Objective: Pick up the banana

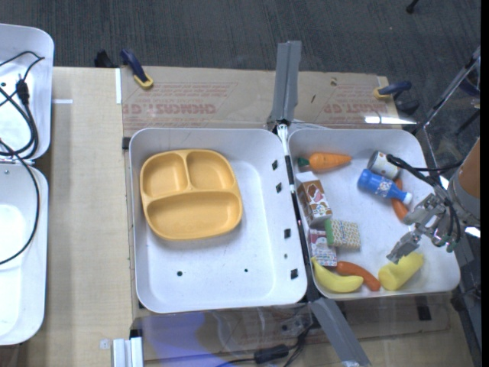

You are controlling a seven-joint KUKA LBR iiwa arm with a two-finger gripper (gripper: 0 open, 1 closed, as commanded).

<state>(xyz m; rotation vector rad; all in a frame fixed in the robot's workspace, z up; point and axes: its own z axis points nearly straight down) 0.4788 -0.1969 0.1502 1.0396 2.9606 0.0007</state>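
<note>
The banana (336, 279) is yellow and curved, and lies at the front edge of the right bin (359, 140), beside a small orange carrot (359, 271). My gripper (409, 235) hangs over the right bin's front right part, well to the right of the banana. It is open with nothing between its fingers. Its lower finger (400, 248) points down at a second yellow fruit (401, 271), which sits just below it. The banana lies untouched on the bin floor.
The right bin also holds a large carrot (328, 160), a blue bottle (378, 183), a brown carton (314, 201), a green box (343, 234) and a small red packet (322, 249). The left bin (153, 281) holds a yellow divided plate (191, 193).
</note>
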